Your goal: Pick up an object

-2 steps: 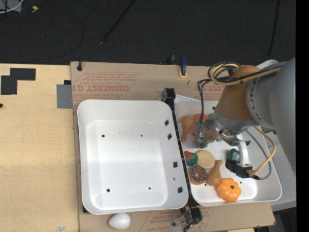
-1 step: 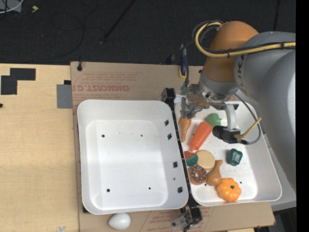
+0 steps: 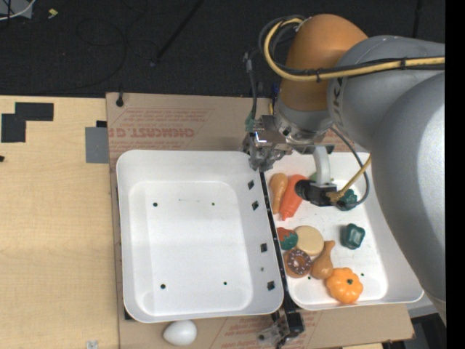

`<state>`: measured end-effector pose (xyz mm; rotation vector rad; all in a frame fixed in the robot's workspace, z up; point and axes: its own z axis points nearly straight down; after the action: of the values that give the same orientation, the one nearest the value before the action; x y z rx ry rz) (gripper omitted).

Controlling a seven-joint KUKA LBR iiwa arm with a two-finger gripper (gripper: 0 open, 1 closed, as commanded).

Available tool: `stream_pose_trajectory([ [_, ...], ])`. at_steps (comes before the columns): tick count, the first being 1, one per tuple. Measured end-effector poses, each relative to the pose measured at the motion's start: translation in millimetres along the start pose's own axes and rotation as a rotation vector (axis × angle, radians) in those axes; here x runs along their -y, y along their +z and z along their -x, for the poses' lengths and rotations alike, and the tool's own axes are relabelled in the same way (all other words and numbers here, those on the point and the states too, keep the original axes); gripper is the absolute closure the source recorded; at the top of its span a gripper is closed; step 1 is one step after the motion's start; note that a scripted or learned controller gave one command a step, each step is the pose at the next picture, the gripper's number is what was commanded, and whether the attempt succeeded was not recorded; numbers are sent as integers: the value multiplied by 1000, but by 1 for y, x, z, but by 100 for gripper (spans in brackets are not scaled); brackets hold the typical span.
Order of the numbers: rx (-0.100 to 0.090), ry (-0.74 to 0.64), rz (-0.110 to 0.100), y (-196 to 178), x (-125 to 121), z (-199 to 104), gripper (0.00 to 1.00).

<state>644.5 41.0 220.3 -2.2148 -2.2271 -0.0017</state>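
My gripper (image 3: 260, 153) hangs over the far left corner of the right bin (image 3: 385, 267), just above the wall between the two bins. Right below it lie a tan vegetable (image 3: 277, 187) and an orange-red carrot (image 3: 290, 196), side by side. Further toward the front of this bin are a strawberry (image 3: 285, 236), a beige round cookie (image 3: 309, 239), a chocolate donut (image 3: 296, 262), a tan squash (image 3: 324, 262) and an orange pumpkin (image 3: 344, 285). A green pepper (image 3: 353, 235) sits at mid right. Nothing is visibly held in the gripper.
The left bin (image 3: 131, 217) stands beside the right one with bare white floor. A white egg (image 3: 179, 332) lies outside, in front of the left bin. The grey arm (image 3: 392, 122) covers the right bin's far right side.
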Motion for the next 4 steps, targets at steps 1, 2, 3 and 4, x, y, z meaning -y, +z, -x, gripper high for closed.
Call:
stream_pose_trajectory([
  [1,2,3,-4,2,1,3,0],
  [2,0,3,-4,-26,30,-19,0],
  [3,-1,1,-1,-69,50,-68,0],
  [4,0,-4,-13,19,50,-180,0],
])
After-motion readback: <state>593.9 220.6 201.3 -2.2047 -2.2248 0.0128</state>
